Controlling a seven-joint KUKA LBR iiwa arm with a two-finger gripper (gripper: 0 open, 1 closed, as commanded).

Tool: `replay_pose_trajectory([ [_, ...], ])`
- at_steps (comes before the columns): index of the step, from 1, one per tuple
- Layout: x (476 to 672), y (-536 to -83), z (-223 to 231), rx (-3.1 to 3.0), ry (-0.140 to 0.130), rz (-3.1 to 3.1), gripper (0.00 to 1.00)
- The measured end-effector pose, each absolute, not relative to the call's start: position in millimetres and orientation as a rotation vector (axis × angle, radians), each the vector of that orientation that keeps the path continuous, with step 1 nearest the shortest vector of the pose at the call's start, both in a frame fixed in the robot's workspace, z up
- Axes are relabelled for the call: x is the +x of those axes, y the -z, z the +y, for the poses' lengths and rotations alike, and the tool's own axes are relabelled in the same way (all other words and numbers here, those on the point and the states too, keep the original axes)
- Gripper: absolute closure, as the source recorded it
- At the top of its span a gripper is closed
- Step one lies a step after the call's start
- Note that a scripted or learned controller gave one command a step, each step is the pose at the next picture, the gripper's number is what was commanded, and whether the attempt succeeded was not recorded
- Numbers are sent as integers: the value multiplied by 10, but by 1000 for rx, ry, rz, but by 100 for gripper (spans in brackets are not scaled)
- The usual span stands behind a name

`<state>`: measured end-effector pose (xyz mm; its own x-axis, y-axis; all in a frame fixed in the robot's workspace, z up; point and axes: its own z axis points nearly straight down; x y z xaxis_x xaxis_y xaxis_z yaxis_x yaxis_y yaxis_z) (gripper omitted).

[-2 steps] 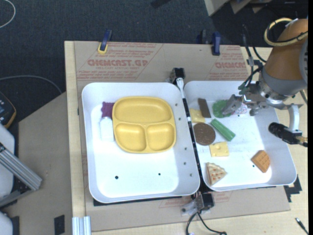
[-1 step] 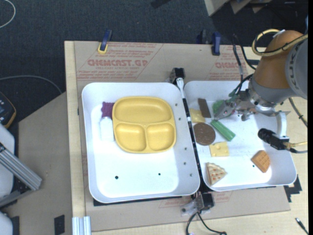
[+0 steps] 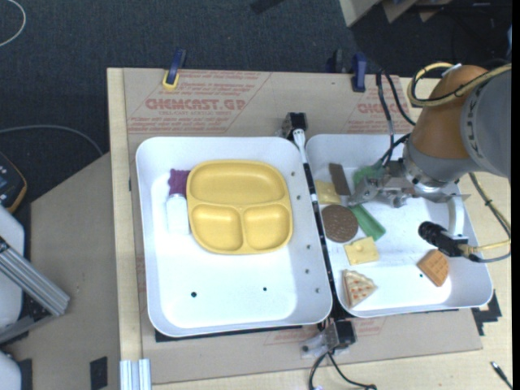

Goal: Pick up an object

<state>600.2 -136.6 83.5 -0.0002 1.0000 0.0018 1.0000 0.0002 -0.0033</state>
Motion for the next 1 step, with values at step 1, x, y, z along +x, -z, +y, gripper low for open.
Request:
replay_pose_trajectory([
  [1, 6016, -968, -1372, -2224, 4, -2222, 100],
])
